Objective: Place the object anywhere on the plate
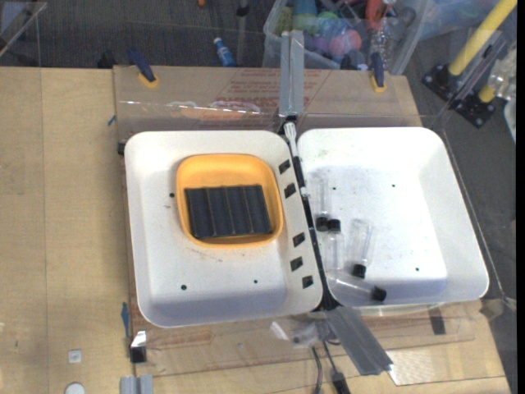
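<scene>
The dark ribbed slab (pixel 228 212) lies flat on the orange plate (pixel 190 175) in the left bin (pixel 156 286). It appears stiff and light; grip across its short edges. The state of the claw cannot be determined here.

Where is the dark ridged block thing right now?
The dark grey ridged rectangular block lies on the orange-yellow square plate in the left white bin, across the divider from the small clear tubes with black caps in the right white bin.
</scene>
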`<state>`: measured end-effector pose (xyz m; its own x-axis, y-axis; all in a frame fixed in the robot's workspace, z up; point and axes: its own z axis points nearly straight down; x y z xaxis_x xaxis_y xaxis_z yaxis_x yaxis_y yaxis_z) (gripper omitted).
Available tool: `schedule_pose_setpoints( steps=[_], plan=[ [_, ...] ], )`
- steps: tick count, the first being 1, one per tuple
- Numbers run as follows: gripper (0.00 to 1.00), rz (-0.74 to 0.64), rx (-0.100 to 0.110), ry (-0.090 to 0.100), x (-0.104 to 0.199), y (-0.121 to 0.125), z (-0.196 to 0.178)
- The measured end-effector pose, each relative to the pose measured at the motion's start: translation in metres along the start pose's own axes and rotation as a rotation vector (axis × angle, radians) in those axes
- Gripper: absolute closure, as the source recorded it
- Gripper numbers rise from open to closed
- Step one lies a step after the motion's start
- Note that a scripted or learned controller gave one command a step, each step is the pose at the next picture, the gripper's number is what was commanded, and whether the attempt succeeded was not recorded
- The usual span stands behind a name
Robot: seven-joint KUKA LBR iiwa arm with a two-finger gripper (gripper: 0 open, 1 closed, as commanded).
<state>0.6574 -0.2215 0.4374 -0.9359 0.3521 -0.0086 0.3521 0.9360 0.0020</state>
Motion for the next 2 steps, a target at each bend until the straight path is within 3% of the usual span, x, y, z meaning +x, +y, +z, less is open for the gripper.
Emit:
schedule_pose_setpoints(
  steps=[1, 2],
  plan=[
    [1.0, -0.074, 0.0, -0.002, -0.0035, 0.0024, 0.0006],
    [1.0, -0.234, 0.0, -0.001, -0.0027, 0.0023, 0.0001]
  ],
)
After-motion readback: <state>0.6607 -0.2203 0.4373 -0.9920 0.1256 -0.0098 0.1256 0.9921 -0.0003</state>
